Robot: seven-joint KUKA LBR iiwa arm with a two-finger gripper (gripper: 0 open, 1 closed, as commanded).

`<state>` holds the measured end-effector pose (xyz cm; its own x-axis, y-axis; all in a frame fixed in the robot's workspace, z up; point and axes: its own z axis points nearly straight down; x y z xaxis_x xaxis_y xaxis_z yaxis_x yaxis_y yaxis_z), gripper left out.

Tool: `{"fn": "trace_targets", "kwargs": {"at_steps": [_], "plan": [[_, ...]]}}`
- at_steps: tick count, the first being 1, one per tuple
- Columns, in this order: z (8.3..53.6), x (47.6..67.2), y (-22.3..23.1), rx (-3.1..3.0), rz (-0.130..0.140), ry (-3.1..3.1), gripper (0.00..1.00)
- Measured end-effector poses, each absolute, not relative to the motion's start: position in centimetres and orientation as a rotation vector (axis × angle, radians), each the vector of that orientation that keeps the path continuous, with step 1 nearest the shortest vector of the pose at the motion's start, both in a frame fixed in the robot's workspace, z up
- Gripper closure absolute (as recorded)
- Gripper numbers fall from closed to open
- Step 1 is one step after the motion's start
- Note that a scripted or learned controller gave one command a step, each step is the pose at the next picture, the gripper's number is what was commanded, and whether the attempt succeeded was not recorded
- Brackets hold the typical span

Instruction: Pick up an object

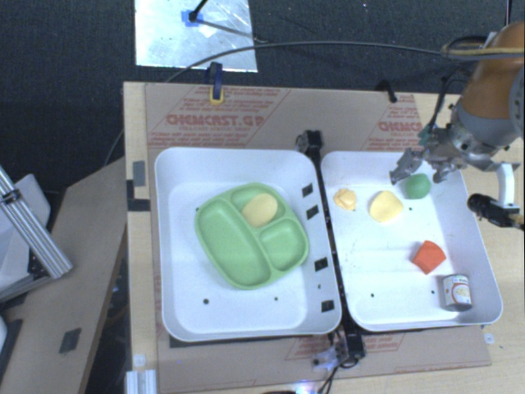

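We're looking down on a robotics lab setup here: a grey arm with an orange band (pixel 492 80) reaching over a surface (pixel 246 113) lined with printed cardboard, two shallow white bins (pixel 176 245) clipped side by side, cables (pixel 328 46) trailing across dark carpet (pixel 66 56), and aluminium framing (pixel 33 228) at the left edge.
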<state>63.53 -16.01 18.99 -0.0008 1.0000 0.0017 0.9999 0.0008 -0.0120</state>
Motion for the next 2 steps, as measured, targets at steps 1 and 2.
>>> {"fn": "trace_targets", "kwargs": {"at_steps": [1, 2], "plan": [[19.8, 63.8, -16.0, -2.219, -0.001, -2.226, 0.00], [13.7, 64.2, -16.2, -2.217, 0.003, -2.223, 0.00]]}}
